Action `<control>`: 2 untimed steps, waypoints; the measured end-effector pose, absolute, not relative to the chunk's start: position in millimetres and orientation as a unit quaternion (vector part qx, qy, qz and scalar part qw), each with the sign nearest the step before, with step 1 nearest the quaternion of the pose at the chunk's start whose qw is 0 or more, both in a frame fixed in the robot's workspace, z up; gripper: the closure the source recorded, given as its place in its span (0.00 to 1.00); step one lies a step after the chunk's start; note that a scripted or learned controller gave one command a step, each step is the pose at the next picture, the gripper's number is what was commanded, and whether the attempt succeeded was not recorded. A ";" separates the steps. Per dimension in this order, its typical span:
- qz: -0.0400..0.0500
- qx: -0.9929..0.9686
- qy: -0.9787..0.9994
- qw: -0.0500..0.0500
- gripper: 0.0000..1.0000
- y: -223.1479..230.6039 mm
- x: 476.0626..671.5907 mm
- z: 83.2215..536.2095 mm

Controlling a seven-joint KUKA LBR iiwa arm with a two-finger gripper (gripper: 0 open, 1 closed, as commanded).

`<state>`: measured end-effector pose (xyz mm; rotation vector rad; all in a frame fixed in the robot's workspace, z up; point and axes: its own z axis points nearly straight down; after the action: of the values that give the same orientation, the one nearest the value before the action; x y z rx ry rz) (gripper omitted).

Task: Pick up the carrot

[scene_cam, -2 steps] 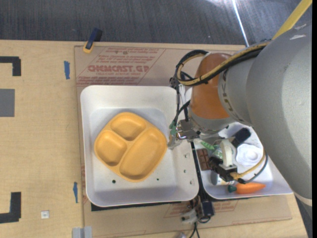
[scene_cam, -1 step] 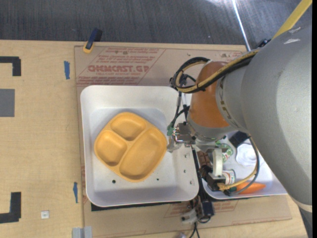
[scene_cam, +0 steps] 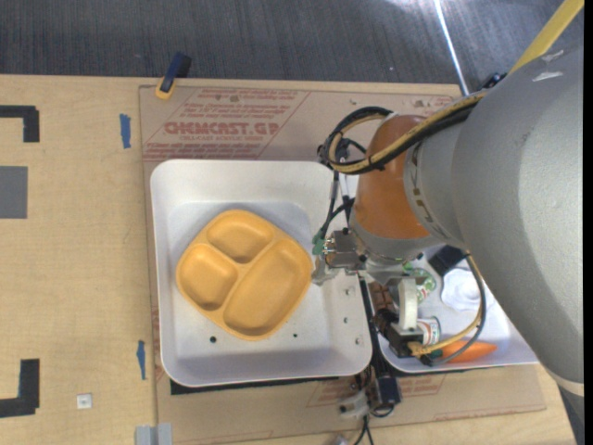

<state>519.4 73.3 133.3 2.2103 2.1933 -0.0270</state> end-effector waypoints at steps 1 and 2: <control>0.000 0.816 0.578 0.000 1.00 141.5 500.2 235.9; 0.000 0.871 0.492 0.000 1.00 183.1 545.7 185.1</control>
<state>545.7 183.1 185.1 2.7351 1.5457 -0.0013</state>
